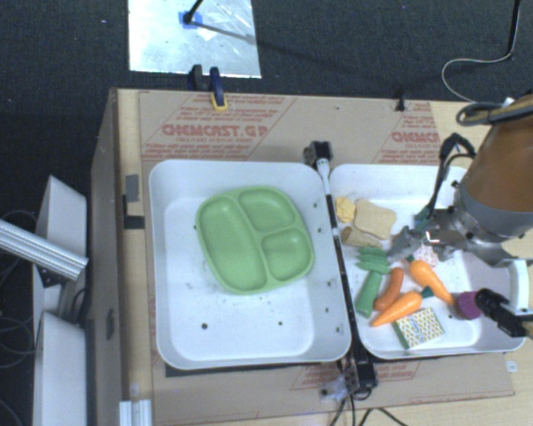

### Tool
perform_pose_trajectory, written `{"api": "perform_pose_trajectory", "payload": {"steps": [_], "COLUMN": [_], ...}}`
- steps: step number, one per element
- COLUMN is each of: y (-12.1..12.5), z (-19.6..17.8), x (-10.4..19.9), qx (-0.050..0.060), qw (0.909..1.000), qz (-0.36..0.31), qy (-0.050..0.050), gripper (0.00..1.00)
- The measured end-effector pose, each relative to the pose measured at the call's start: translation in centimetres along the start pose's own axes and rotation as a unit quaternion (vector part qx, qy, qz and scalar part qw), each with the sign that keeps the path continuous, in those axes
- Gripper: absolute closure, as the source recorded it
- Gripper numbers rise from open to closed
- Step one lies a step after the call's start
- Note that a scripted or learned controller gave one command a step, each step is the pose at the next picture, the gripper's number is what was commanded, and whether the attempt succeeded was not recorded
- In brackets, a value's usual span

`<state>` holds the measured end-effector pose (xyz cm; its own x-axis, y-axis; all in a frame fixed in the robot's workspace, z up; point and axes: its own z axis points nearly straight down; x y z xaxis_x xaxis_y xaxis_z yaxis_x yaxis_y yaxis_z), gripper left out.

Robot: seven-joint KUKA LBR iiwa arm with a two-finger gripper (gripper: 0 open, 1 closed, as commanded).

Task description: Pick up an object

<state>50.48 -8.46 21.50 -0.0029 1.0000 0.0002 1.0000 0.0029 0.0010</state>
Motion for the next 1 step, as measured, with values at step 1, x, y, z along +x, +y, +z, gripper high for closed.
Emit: {"api": "perform_pose_trajectory", "payload": {"steps": [1], "y": [5.39], "z": [11.61], "x": [-3.33], "qx": [-0.008], "qw": [1.0000], "qz": [0.001], "qy": [0.000], "gripper": [0.00]}}
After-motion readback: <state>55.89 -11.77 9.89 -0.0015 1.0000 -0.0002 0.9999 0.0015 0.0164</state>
